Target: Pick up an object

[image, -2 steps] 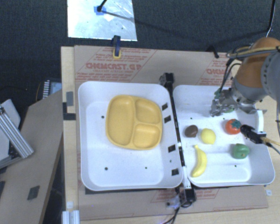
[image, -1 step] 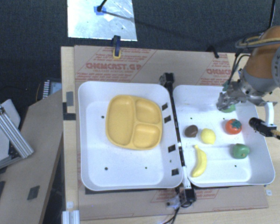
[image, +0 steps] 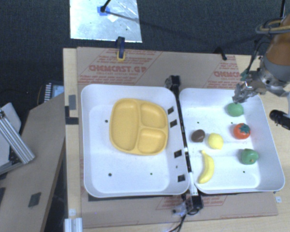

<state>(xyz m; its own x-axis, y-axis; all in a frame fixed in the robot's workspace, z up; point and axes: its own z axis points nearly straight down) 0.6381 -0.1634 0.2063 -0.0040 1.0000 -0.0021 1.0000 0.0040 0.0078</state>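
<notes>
Nearest the camera, at the front of the right-hand white bin, lies a curved yellow plastic banana. Behind it sit a round yellow lemon-like ball, a small brown oval piece, a dark green apple-shaped fruit and an orange-red tomato-like fruit. The likely target is the pale green rounded toy fruit, toward twelve o'clock in this bin, with the two-finger gripper just above its far side. Whether the claw is wide or narrow I cannot tell, and nothing shows gripped in it. The green fruit looks like light, hollow, stiff plastic, smooth enough to squirt out of a pinch, so it probably wants a hold across its widest middle, straight from above. The tomato-like fruit at about five o'clock from it is near but apart, and the bin's back wall at twelve o'clock leaves modest room for a finger. At nine o'clock across the divider, the left white bin holds a yellow three-compartment plastic tray, well apart.
</notes>
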